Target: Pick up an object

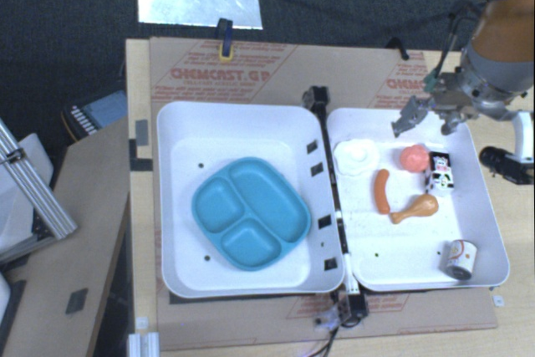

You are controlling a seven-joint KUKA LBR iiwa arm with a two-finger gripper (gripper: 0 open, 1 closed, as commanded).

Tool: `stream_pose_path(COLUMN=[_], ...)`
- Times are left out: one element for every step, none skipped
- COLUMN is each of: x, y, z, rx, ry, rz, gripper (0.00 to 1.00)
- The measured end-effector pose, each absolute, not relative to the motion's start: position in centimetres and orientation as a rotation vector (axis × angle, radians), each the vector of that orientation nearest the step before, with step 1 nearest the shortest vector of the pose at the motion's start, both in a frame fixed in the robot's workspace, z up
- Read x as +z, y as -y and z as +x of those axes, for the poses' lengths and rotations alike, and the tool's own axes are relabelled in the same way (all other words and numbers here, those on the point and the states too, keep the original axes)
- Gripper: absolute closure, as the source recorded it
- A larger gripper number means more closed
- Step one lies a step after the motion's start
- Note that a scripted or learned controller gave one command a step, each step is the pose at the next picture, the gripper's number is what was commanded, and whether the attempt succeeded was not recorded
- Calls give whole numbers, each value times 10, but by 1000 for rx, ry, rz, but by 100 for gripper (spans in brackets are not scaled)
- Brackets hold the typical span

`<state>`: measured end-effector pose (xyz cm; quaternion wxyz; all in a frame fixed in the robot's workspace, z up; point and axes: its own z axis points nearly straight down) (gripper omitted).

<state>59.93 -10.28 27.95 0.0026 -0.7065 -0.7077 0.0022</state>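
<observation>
The bench [276,67] is covered by brown cardboard and stands on dark carpet. It carries the left bin [242,117] with a blue divided plate [249,213], and the right bin [485,221]. The gripper [428,118] hangs with open fingers over the far edge of the right bin, holding nothing. Below it and a little left lies the orange sausage [382,191], long axis running toward and away from the gripper.
</observation>
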Motion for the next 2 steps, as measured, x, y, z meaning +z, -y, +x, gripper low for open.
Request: stream_pose_path(x=[284,238], y=[103,111], z=[601,601], rx=[-2,3], ry=[2226,2222], rz=[-2219,-2220], gripper=[0,0])
